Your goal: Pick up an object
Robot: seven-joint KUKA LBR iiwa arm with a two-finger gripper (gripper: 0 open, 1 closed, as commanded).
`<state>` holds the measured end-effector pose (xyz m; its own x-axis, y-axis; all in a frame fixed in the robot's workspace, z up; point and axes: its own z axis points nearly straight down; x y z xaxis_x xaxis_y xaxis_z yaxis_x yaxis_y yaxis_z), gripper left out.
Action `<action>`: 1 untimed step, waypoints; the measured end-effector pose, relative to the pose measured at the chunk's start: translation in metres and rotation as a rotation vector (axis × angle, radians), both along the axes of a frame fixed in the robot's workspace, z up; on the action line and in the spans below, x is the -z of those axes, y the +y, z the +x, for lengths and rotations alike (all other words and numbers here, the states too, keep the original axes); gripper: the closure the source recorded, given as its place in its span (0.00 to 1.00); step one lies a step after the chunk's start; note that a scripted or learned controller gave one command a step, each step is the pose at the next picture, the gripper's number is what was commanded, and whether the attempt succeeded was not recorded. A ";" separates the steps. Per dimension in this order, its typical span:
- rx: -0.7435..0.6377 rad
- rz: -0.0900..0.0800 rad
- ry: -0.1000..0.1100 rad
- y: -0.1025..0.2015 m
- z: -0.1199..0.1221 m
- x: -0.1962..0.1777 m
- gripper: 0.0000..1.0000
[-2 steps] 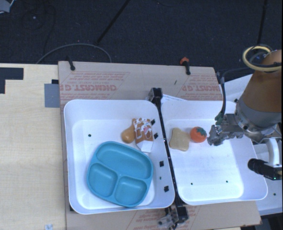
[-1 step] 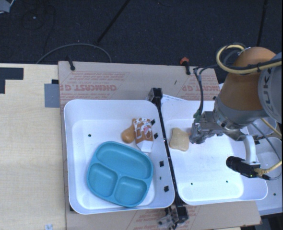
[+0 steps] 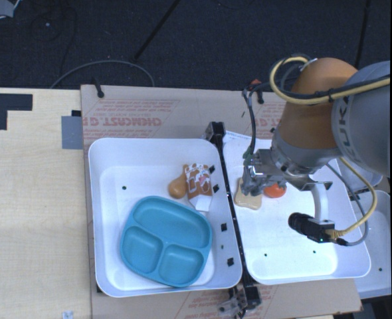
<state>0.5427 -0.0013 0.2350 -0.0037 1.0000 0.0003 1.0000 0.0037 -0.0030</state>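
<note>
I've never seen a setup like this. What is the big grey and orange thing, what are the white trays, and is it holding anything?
You are looking down from a camera fixed above a bench. The grey and orange thing is a robot arm reaching in from the right. Its end effector hangs low over the right white bin, just above a small tan object with an orange-red object beside it. I cannot tell whether it grips anything. The left white bin holds a blue divided plate, a brown rounded object and a small patterned box. Its job is to pick up one object.
</note>
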 end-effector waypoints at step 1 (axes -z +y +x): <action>0.000 0.001 0.002 0.057 -0.008 0.009 1.00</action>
